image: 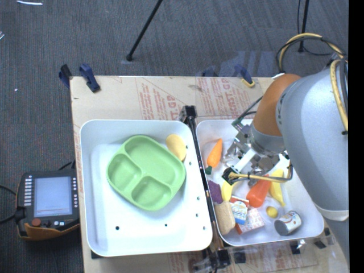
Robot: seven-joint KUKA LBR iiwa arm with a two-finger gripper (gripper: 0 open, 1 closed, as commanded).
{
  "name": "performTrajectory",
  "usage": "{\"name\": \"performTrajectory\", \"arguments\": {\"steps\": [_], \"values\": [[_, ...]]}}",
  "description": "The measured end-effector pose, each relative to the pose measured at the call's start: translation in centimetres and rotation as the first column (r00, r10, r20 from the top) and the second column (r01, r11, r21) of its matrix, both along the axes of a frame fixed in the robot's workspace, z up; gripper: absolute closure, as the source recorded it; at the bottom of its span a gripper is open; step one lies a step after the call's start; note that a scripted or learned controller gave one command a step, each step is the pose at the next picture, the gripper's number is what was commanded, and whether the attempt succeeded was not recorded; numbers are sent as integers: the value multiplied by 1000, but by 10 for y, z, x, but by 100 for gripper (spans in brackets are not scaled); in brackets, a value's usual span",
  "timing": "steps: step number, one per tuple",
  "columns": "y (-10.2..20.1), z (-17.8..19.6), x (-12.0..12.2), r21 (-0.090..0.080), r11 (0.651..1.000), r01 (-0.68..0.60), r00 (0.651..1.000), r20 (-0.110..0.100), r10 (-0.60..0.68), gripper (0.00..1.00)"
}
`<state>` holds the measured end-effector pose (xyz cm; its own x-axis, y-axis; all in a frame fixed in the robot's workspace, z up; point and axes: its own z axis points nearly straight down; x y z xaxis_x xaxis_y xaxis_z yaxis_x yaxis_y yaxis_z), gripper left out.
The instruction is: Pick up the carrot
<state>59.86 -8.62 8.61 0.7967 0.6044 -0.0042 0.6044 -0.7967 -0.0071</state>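
Carrot [214, 152]: loose near the right bin's [311, 212] upper left corner, not lifted. Gripper [236, 155]: just beside it, grip state cannot be told. Pickup outstanding.

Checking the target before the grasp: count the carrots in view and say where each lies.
1. The carrot lies in the right-hand bin, near its left wall, just left of the gripper. The arm covers part of that bin, so another may be hidden.
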Motion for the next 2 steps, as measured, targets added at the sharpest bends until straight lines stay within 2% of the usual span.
{"name": "performTrajectory", "arguments": {"steps": [1, 2], "values": [[3, 0, -5, -2, 944, 331, 944, 1, -331, 0], [4, 8, -6, -2, 945, 326, 945, -5, -326, 100]]}}
